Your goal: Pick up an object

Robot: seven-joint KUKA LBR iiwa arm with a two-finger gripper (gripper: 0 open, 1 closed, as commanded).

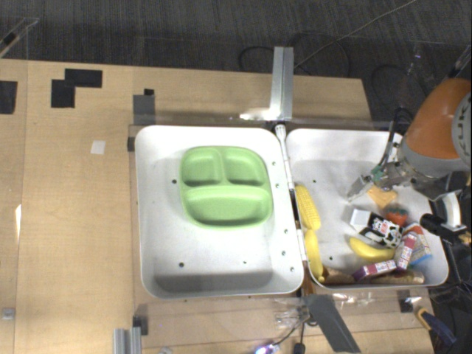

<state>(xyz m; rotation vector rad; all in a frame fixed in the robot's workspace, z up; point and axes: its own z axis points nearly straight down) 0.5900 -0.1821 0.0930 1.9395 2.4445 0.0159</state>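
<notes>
Nearest the camera, a purple wrapper (377,269) lies along the right bin (324,150) front wall, with a banana (366,248) just behind. Over an orange wedge (382,197) hangs my end effector (369,183), fingers apart, nothing held. I judge descent and closing come next; clutter crowds close. A green tray (224,185) sits in the left bin (158,212)

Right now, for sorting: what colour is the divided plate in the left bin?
Light green, camera view.

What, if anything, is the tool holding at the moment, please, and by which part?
Nothing visibly: the grey two-finger tool hangs above the right white bin, beside a tan wedge.
</notes>
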